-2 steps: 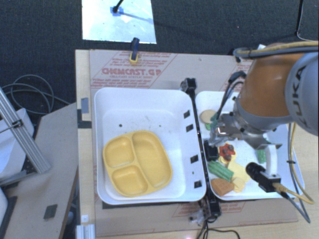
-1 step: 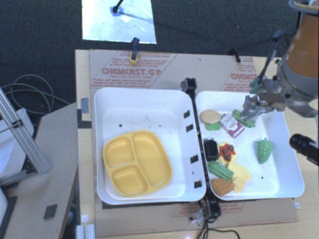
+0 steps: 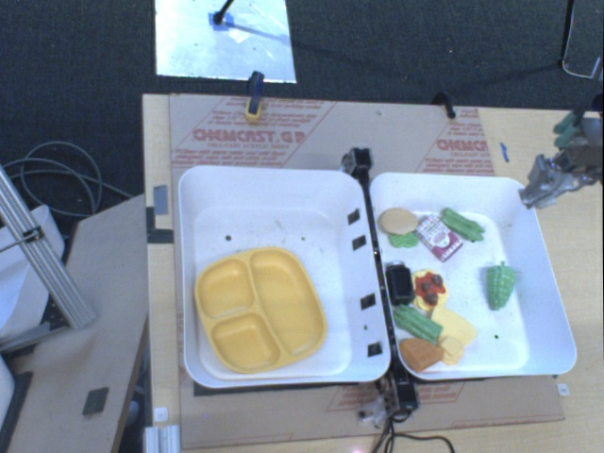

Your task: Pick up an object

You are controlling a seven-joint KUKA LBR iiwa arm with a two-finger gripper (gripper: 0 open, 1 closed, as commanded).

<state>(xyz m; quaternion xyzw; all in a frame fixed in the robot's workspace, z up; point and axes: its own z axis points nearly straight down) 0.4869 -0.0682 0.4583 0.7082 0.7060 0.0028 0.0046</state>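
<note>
While the arm reaches in from the right of the camera view, we see its end effector [image 3: 545, 189] poised above the upper right corner of the right bin [image 3: 543, 352], near that bin's rim. We cannot tell whether it is released or clenched, and we see no object in it.

Nothing is picked up yet. The candidates all lie in the right bin, to the left of and below the end effector in the view. Nearest is a green ridged toy [image 3: 500, 285], perhaps a pepper, lying apart from the rest with its long axis running roughly up and down the view and its narrower tip pointing toward the bottom. A green pod-shaped toy [image 3: 462, 224] lies further left, its long axis slanting from upper left to lower right, beside a small red and white packet [image 3: 439, 236]. A round tan cookie [image 3: 398, 221] sits near the divider.

The left bin [image 3: 274, 196] holds a yellow tray [image 3: 260, 307] with 3 compartments, well apart from the end effector. Both bins rest on the tabletop [image 3: 302, 130].

We judge the ridged toy the easiest target: isolated, and down-left of the end effector.
</note>
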